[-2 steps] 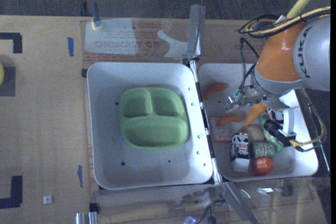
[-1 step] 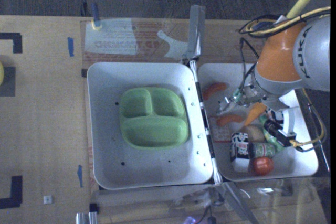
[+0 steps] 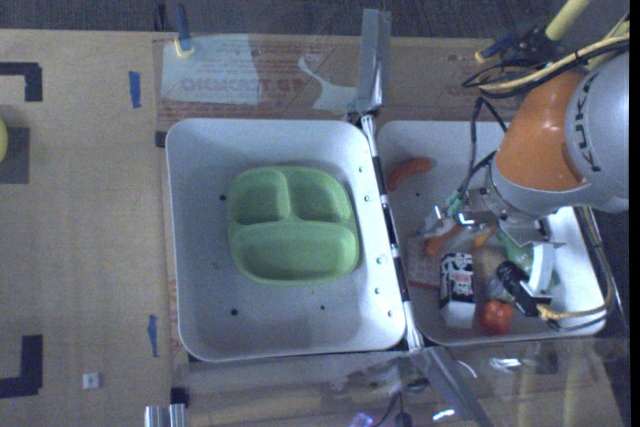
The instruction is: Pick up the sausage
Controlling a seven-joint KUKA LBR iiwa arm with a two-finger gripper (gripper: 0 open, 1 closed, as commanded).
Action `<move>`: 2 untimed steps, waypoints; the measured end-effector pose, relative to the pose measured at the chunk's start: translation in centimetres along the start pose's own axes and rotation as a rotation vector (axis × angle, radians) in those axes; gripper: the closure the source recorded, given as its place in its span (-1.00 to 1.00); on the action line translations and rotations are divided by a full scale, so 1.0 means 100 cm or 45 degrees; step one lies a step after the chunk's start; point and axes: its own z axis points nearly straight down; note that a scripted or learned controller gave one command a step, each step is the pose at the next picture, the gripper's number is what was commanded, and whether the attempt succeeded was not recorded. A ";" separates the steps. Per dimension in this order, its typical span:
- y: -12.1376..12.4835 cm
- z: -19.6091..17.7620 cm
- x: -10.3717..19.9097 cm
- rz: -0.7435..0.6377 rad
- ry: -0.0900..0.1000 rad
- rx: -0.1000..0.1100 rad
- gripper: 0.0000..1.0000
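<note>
Not yet picked up: reddish-orange, short, rounded sausage (image 3: 409, 172) lying loose on the floor of the right-hand shallow white bin (image 3: 592, 260), in its upper-left corner, close beside the wall shared with the left-hand shallow white bin (image 3: 190, 245). Lying at a slant, one end nearer that shared wall, smooth and slightly glossy, nothing resting on top of it, bare bin floor around it.

Grey arm with orange band (image 3: 545, 150) reaching over the middle of the right-hand bin, with the claw (image 3: 470, 220) lowered among a heap of other items below and to the right of the sausage, apart from it. State of the claw: cannot tell, hidden among wrist parts and clutter. Nothing visibly held.

In that heap, all farther from the shared wall's upper end than the sausage: a small white carton with black patches (image 3: 458, 277), a round red tomato-like fruit (image 3: 496, 316), an orange carrot-like piece (image 3: 440, 240).

In the left-hand bin, a green plastic divided plate (image 3: 292, 223), well apart from the sausage across the shared wall.

Left to do, by the look of things: shifting up and left toward the sausage, closing on it, lifting. Whole task apparently ahead.
</note>
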 end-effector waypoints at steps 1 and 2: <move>0.000 -0.009 0.001 0.000 0.003 0.001 1.00; 0.016 -0.210 0.108 0.057 0.001 0.035 1.00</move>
